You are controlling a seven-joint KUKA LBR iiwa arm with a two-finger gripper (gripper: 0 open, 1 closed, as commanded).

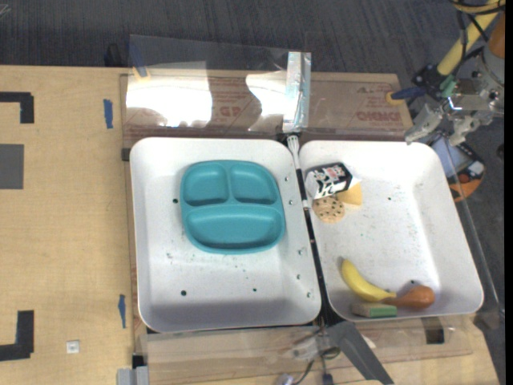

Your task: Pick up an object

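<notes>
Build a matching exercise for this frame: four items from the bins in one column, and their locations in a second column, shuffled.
Items:
1. teal divided plate
2. banana
3. cookie
4. black-and-white carton

Locations:
A. right bin, near the front edge
B. right bin, back left corner
C. middle of the left bin
D. right bin, just in front of the carton

Pairs: 1-C, 2-A, 3-D, 4-B

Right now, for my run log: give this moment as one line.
gripper: beyond right bin's far corner, holding nothing | right bin: banana, cookie, milk carton | left bin: teal divided plate
</notes>
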